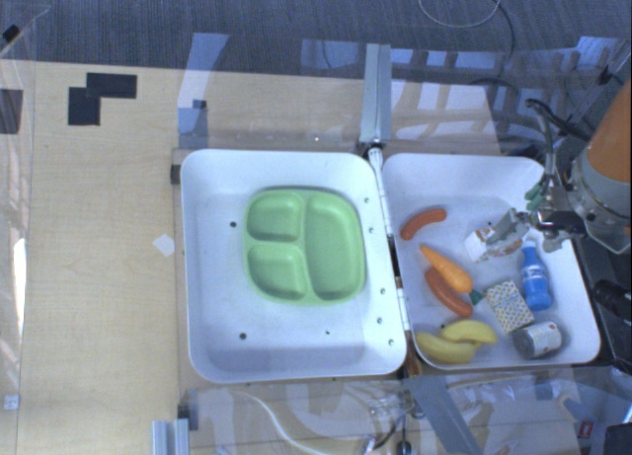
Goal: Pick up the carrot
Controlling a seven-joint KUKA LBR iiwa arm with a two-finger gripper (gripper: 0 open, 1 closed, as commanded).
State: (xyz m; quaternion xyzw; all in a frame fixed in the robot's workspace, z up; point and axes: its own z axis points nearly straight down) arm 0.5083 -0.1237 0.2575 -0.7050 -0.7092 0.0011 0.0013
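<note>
Orange and tapering, the carrot (446, 267) is lying near the middle of the right bin (456, 175), with its green tip pointing away from the divider; all places below are given relative to this carrot. One red sausage (424, 221) is lying just above it, toward the far wall; a second red sausage (447, 293) is lying right beside it on the near side, seemingly touching it; two bananas (456, 341) are resting further toward the near wall; a patterned packet (507, 305) is sitting to its right, and a grey can (537, 339) is lying beyond that packet; a blue bottle (534, 279) is lying further right. The gripper (510, 228) is hanging to the upper right of the carrot, well apart from it, over a small white object (481, 241); its jaws are standing slightly apart and holding nothing that I can see. The green divided plate (302, 246) is sitting to the left, in the left bin (212, 275).
</note>
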